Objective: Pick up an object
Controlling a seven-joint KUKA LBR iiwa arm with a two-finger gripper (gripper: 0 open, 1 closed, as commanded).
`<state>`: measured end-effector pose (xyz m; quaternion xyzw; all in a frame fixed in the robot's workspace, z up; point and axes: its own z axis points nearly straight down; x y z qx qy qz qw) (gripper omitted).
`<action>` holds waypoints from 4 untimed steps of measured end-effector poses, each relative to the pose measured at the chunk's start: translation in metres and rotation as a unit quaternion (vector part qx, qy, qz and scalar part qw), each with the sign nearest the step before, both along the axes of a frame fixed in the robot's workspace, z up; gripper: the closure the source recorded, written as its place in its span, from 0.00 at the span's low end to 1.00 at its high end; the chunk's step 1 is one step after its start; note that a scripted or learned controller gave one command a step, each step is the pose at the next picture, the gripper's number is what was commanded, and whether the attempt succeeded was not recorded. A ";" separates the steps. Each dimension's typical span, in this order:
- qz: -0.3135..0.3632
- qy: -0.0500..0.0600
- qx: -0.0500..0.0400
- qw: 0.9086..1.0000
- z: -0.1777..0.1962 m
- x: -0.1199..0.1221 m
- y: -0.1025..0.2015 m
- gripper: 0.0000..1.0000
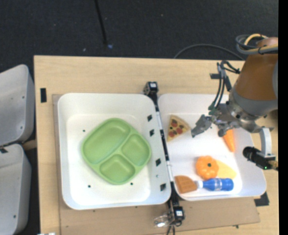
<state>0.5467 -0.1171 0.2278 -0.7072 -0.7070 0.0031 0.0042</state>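
Pizza slice (178, 128) lies in the right bin (193, 102) near the divider, just left of the gripper (201, 127), apart from it. Gripper fingers look spread and hold nothing, though the view is blurry. A carrot (229, 140) lies right of the gripper (partly under the wrist); an orange pumpkin (207, 167) sits below.

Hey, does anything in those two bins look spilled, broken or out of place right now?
Nothing stands out. The green divided plate lies flat in the left bin. The pizza slice, carrot, pumpkin and blue bottle lie loose in the right bin, all intact.
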 end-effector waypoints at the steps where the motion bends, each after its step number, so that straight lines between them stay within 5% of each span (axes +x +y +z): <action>1: 0.001 -0.006 -0.001 1.000 0.006 0.002 0.000 0.00; 3: 0.000 -0.002 -0.001 1.000 -0.109 -0.009 0.005 0.00; 4: -0.001 -0.004 -0.001 1.000 -0.128 -0.010 0.003 0.00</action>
